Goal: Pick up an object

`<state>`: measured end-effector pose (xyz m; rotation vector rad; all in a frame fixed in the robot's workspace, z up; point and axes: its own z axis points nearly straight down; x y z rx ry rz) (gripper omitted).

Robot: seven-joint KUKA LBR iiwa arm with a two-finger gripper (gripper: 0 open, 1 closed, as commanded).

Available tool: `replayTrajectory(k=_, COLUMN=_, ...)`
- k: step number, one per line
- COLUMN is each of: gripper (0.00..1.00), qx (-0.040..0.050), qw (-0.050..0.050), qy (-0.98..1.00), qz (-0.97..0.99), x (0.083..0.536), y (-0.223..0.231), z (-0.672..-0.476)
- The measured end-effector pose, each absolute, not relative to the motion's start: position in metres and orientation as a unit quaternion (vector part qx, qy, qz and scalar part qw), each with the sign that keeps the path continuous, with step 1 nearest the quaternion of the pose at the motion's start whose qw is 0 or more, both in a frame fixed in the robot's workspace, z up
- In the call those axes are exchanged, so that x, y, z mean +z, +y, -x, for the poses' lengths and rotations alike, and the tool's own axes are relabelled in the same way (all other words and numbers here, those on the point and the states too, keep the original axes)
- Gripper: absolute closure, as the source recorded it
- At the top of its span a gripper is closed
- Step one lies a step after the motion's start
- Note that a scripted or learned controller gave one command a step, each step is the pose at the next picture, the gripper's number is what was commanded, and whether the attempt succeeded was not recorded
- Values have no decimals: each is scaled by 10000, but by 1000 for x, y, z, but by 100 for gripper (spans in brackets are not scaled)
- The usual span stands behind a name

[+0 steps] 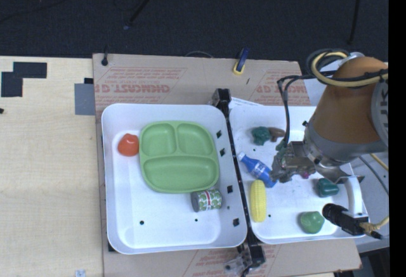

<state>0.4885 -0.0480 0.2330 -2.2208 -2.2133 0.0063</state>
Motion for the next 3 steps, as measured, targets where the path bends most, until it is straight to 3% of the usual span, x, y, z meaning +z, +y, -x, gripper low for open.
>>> replayTrajectory(k=1, gripper=100, qx=13, qw=22, qy=-7074, qz=7068, x=230, y=-32, z=-485)
replayTrajectory(k=2, gripper=100, qx=10, qw=14, qy=-7071, qz=7071, x=230, y=-36, z=-493)
replayTrajectory(k=3, gripper=100, qx=10, qw=15, qy=-7070, qz=7072, x=236, y=-46, z=-485)
